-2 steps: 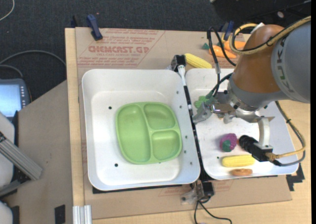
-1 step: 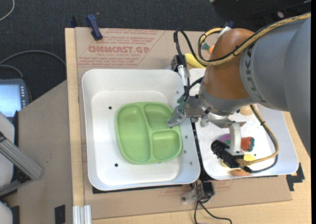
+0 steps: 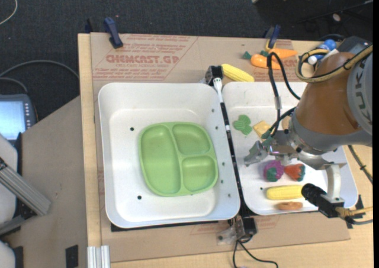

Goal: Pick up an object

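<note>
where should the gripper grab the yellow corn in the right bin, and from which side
Grip the yellow corn across its narrow middle, coming straight down from above. It lies flat and long, roughly left to right, so fingers should close front to back. An orange piece sits close in front, leaving little room there.
</note>
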You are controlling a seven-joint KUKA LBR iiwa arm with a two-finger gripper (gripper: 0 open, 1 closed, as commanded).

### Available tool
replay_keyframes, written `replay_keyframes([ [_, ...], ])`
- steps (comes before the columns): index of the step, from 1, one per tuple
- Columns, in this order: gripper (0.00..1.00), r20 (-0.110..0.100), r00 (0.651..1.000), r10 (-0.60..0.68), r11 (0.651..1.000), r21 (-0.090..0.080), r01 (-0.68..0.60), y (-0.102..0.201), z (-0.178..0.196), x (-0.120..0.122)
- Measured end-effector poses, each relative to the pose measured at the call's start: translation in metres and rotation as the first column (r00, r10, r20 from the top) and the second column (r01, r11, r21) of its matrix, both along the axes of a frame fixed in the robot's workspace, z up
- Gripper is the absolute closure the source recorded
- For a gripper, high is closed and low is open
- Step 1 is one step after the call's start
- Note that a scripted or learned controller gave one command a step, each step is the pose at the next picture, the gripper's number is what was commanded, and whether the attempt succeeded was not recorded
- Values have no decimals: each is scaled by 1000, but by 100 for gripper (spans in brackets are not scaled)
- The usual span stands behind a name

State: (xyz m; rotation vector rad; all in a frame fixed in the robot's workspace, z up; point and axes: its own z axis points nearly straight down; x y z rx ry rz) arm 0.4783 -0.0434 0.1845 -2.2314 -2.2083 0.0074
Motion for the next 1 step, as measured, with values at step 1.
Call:
replay_keyframes([
  [1, 0, 6, 1000, 19, 1000, 4, -19, 98, 7, 1],
])
